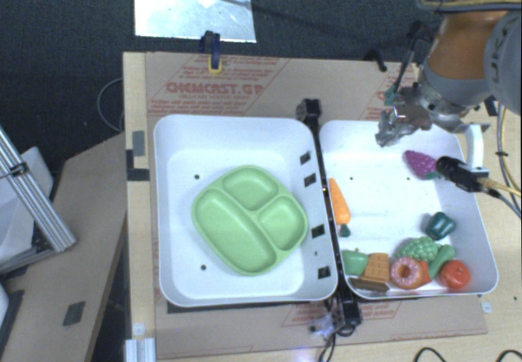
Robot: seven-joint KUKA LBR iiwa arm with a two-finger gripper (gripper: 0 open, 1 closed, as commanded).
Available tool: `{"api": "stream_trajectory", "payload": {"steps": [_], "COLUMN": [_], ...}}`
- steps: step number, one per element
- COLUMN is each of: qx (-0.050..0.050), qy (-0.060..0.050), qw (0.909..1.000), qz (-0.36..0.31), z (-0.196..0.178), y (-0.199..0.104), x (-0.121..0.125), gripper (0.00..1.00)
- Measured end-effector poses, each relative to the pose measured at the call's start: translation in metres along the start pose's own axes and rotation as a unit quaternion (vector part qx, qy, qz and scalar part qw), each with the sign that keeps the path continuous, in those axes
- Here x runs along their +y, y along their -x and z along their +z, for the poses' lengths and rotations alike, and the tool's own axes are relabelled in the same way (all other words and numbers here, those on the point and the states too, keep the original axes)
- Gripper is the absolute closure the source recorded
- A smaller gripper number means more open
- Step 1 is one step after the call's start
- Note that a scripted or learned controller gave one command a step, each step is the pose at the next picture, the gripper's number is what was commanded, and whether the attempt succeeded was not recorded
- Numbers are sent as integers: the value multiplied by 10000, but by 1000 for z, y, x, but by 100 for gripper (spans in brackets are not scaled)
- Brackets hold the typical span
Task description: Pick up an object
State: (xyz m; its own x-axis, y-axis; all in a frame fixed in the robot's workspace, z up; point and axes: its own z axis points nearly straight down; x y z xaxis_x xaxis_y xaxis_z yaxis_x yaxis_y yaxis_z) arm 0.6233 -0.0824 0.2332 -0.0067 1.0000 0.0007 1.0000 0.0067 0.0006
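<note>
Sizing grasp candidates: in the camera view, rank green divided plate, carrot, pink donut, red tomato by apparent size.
1. green divided plate, by far the largest, in the left bin.
2. carrot, long and thin, by the right bin's left wall.
3. pink donut and red tomato: look about alike, not ranked.

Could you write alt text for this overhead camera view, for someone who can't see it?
A grey-and-orange robot arm's pincer hangs over the right white bin of toy food, near purple grapes. The left bin holds a green divided plate.

One fixed overhead view, slanted down on both white bins (245,128).
</note>
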Motion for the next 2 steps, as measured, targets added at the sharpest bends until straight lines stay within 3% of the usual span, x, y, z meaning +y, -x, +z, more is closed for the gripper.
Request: {"api": "stream_trajectory", "payload": {"steps": [2], "qx": [3], "qy": [-11], "qw": [10000], "qz": [-5], "z": [-11], "y": [-92], "x": [-64], "gripper": [100]}}
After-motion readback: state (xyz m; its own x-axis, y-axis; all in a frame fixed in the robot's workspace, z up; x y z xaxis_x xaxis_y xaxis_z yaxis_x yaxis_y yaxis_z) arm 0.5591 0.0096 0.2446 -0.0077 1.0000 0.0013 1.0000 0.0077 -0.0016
